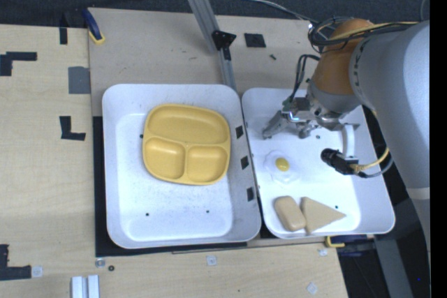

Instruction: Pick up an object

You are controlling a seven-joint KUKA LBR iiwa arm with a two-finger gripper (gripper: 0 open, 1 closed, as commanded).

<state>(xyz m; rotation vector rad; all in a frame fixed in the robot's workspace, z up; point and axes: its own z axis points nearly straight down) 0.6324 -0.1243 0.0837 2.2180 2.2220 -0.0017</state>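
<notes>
Yellow-yolked fried egg: seen in the right bin, just below the jaws.
Jaws: held spread apart, nothing gripped.
Wedge, bread roll: placed farther off.

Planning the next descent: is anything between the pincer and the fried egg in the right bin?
Nothing visible. The pincer hangs above the fried egg, with only bare right bin floor between them.

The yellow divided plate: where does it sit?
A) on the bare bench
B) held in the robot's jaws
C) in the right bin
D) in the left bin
D: the yellow divided plate lies flat inside the left bin, apart from the gripper over the right bin.
</notes>
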